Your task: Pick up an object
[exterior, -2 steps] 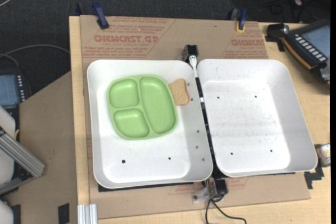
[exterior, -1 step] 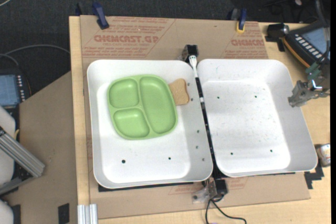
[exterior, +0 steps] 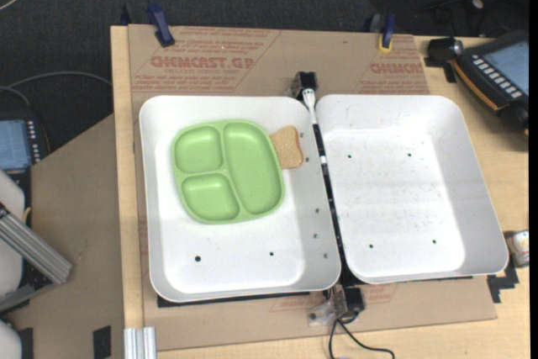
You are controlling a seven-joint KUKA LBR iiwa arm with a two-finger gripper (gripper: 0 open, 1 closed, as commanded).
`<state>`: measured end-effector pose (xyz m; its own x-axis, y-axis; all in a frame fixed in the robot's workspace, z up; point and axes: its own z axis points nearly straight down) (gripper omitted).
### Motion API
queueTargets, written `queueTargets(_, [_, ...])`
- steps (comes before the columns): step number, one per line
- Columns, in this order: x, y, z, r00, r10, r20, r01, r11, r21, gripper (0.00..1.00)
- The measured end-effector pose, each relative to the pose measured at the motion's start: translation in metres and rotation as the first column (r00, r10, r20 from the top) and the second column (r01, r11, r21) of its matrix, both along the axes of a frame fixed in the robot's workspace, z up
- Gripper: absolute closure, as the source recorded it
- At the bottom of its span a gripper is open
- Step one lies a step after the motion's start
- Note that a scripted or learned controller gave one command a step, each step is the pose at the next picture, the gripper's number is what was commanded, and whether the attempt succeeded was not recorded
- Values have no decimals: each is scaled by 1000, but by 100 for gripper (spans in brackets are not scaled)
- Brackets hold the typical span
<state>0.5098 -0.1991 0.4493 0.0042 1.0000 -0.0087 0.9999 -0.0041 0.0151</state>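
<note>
A green divided plate (exterior: 227, 171) with three compartments lies in the left white bin (exterior: 235, 265), toward its upper left. A tan slice of toast (exterior: 288, 147) rests against the plate's right rim, near the bin's upper right corner. The right white bin (exterior: 403, 189) holds only small dark specks.
Both bins sit on a brown board (exterior: 252, 55) held by blue clamps (exterior: 160, 25) at the back. A black bracket (exterior: 305, 83) stands between the bins at their far end. A tablet-like device (exterior: 496, 71) lies at the right. Cables hang at the front (exterior: 345, 324).
</note>
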Motion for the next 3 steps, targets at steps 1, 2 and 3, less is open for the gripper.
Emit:
queueTargets(1, [-32,24,-91,1000,4,-25,-3,1000,12,100])
queueTargets(2, [4,-27,11,1000,2,-1,-2,1000,0,100])
queueTargets(3, [-33,-24,-95,1000,2,-25,-2,1000,13,100])
